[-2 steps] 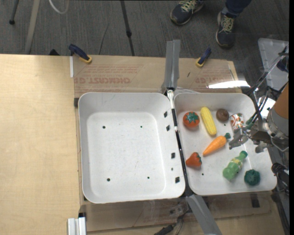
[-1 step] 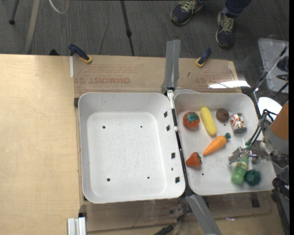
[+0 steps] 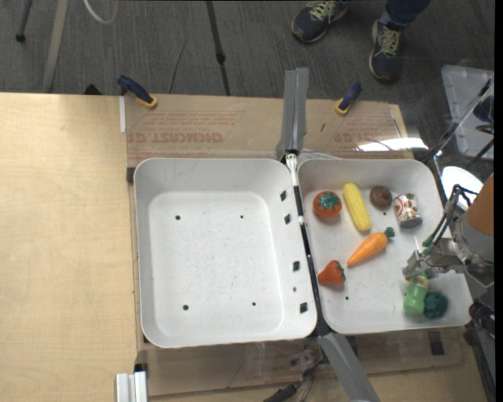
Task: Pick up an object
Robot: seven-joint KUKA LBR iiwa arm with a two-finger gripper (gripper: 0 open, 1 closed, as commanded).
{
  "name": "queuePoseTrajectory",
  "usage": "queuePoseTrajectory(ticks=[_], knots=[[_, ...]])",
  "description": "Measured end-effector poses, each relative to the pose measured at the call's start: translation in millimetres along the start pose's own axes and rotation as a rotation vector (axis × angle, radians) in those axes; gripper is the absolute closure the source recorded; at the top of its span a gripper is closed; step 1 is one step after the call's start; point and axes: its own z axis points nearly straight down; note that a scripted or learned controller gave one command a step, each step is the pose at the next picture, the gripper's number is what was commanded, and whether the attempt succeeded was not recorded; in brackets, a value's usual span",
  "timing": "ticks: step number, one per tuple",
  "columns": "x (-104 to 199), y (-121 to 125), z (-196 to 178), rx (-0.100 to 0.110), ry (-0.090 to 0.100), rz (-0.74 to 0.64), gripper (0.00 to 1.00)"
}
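Right bin [image 3: 377, 169], contents and gripper. The green toy vegetable [image 3: 424, 301] lies at about 5 o'clock on the bin floor, close to the right wall. The jaws of the gripper [image 3: 420, 268] hang directly above it, at or just over its pale upper end; whether they are spread or closed, and whether they touch the vegetable, cannot be told from this angle. The grey arm [image 3: 479, 243] enters from 3 o'clock.

Outward from the vegetable: an orange carrot [image 3: 369, 248] lies slantwise near the bin's centre, its green tip pointing toward 2 o'clock. A small red pepper-like piece [image 3: 332, 274] sits at 8 o'clock, just beside the left wall. A red tomato [image 3: 328, 204] rests at 10 o'clock, and a yellow corn cob [image 3: 357, 206] lies just beside it, running roughly from 11 to 5 o'clock. A brown rounded item [image 3: 381, 195] sits at 12 o'clock, and a small white-and-orange can [image 3: 407, 210] stands just beside it at 1 o'clock.

Left bin [image 3: 157, 235]: a white tray joined to the right bin along the central hinge line.

Both bins rest on a cardboard sheet [image 3: 204, 129] laid on the wooden worktop [image 3: 63, 235], with two clamps [image 3: 137, 92] at the sheet's far edge. A person's shoes [image 3: 318, 20] show on the floor at 12 o'clock.
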Motion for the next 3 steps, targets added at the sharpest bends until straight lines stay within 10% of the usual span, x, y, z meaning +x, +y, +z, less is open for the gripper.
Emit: queuePoseTrajectory(ticks=[1,2,3], knots=[[26,33,-60,0.0,-0.001,0.051,1.0],[26,32,-60,0.0,-0.002,0.051,0.0],[0,2,18,0.003,0.008,0.009,0.0]])
